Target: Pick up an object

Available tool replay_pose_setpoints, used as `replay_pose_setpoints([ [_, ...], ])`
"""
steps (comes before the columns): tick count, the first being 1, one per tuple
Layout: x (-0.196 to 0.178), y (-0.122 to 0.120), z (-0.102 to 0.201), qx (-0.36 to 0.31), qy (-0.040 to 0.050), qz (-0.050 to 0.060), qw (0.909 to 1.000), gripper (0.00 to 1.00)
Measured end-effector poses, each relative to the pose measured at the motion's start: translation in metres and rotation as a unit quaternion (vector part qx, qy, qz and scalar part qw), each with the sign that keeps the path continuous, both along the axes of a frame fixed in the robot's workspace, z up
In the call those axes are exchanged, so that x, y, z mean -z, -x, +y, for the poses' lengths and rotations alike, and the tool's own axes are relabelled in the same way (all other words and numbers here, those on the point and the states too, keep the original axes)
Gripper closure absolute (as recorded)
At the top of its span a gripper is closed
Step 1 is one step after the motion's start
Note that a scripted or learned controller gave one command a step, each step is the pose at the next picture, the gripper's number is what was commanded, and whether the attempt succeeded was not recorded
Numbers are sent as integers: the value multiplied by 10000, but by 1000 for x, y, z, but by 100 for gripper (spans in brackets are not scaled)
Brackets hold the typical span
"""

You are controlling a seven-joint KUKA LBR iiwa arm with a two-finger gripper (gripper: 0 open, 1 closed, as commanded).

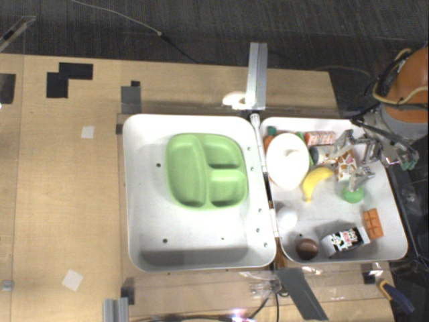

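Fingers point(362, 173): spread unreadable, grasp cannot tell; poised above green object point(353, 194), right bin point(395, 247). Risk: crowding by banana point(315, 180), snack packet point(345, 159); likely slip or double grab

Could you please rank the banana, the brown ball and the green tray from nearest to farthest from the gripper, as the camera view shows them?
From the gripper:
1. Banana, just to its left in the right bin.
2. Brown ball, at that bin's near edge.
3. Green tray, in the left bin.

Evidently a robotics lab: plywood worktop point(60, 200) with black marker patches point(67, 78), metal brackets point(257, 72) clamping two white bins point(141, 247), loose cable point(100, 9) over dark carpet
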State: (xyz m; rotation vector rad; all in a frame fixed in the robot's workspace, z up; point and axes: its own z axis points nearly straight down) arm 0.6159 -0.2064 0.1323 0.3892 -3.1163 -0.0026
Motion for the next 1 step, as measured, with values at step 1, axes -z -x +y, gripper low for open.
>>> replay_pose_setpoints([
  [1,36,37,1,341,19,-76,9994,0],
])
